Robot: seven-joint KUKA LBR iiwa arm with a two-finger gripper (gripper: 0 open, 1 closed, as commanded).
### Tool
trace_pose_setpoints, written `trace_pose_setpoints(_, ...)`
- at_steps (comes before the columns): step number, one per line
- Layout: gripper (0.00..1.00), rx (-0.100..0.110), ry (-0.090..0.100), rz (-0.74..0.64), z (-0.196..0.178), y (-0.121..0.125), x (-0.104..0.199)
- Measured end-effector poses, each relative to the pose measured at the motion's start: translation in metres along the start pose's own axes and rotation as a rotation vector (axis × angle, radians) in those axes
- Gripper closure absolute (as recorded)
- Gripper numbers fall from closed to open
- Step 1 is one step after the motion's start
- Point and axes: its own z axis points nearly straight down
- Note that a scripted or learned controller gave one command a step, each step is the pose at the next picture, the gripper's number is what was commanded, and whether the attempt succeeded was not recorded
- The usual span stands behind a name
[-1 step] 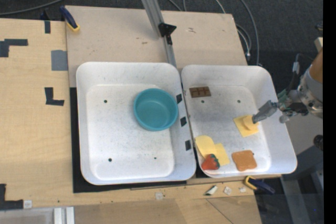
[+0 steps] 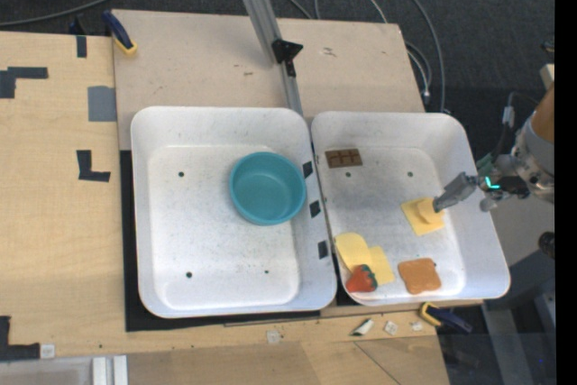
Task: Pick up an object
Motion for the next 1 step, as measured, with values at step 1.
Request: trace_pose_setpoints(1,0.0,0.005,0.001,0.001,0.0501,0.0038,0.0094)
